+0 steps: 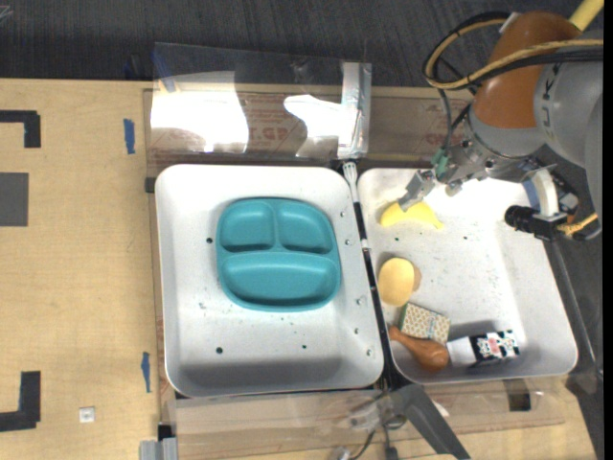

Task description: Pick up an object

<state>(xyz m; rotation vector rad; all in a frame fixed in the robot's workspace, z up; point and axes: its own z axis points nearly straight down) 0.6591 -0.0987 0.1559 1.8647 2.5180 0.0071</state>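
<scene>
Two white bins sit on the wooden counter (77, 257), and the claw (418, 194), its opening impossible to judge, hovers against the yellow object (410, 217) near the right bin's (536, 286) wall, risking a glancing miss.

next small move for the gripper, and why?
Probably a short descent toward the yellow object. The gripper sits at the far left of the right bin, right at that object's upper edge, with nothing seen between its fingers. The other items cluster nearer the front, so the yellow one looks like the nearest target.
</scene>
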